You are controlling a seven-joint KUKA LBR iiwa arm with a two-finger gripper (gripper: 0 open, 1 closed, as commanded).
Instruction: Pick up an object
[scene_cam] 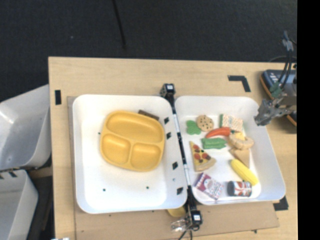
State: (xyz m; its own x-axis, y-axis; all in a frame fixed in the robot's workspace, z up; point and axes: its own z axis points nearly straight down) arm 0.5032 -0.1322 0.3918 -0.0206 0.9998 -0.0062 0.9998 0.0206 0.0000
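The right bin [270,164] holds several toy foods. Among them are a round cookie [204,122], a red pepper [218,132], a green piece [214,144] and a pizza slice [201,156]. A yellow corn cob [244,171], a small can [239,188] and a purple packet [208,186] lie toward the front. My gripper [263,115] hangs over the bin's far right rim. It is to the right of a pale cracker [231,122] and a bread piece [240,143], apart from every item and with nothing seen in it.
The left bin [90,184] bears a yellow divided plate [132,140] with a dark brown piece [148,115] behind it. Clamps sit on the seam between the bins [176,149]. A dark device with cables [277,81] stands at the bench's right edge.
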